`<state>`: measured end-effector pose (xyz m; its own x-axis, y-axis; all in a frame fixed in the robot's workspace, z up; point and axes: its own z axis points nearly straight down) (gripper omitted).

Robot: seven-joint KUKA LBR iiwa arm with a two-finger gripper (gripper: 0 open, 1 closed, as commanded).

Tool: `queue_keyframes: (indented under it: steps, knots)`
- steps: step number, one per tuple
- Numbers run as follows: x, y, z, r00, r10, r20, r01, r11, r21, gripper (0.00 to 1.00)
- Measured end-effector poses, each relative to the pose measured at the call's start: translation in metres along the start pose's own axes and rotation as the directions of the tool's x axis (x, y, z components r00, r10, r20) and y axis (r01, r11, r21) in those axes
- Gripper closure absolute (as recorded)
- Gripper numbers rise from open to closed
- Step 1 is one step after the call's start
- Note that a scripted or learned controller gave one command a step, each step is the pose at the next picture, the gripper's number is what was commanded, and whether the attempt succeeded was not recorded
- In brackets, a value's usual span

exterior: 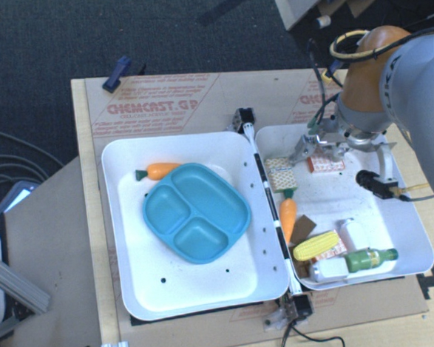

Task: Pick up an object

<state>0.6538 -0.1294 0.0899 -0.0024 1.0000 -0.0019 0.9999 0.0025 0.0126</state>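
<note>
My gripper hangs low over the back of the right bin, reaching in from the right. Directly under it lies a small red and white packet; whether the gripper touches it is unclear. To its left, against the bin's wall, rests a checkered green and tan pad. Further forward in that bin are an orange carrot, a brown piece, a yellow corn cob, a white tube and a green bottle.
The left bin holds a blue divided plate and a second carrot at its back left. A black-clipped divider separates the bins. Things crowd the right bin's front corner.
</note>
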Motion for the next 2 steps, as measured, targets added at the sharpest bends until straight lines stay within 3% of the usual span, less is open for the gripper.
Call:
queue_keyframes:
  steps: [1, 2]
  knots:
    - [-0.002, 0.0008, -0.0113, 1.0, 0.0, 0.006, 0.0, 1.0, -0.003, 1.0]
    - [-0.0019, 0.0006, -0.011, 1.0, 0.0, 0.005, 0.0, 1.0, -0.002, 0.0]
